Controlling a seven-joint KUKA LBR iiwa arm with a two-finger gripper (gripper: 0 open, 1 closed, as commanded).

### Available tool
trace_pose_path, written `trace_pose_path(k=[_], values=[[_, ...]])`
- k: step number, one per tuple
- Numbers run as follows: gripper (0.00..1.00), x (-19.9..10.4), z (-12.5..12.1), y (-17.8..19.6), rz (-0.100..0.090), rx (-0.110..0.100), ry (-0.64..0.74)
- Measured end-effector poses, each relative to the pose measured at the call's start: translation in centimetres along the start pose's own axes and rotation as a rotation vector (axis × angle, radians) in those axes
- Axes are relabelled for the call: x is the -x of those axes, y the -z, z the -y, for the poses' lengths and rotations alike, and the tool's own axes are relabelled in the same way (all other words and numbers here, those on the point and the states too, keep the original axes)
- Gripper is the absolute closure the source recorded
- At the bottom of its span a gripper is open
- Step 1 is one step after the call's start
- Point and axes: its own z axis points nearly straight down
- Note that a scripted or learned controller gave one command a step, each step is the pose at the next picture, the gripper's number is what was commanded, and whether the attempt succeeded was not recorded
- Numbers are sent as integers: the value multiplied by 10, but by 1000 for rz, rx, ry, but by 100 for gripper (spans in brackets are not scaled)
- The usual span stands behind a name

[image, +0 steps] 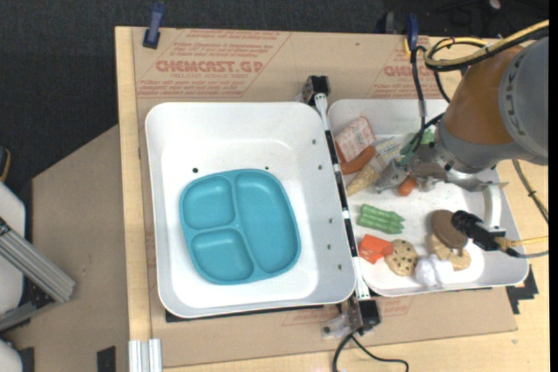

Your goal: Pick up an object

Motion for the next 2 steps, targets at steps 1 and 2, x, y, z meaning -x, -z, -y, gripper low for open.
trace_pose_path(k=[1, 2], values=[[100, 3, 1, 10, 2, 1, -5], [100, 7, 50, 142, 3, 9, -7]])
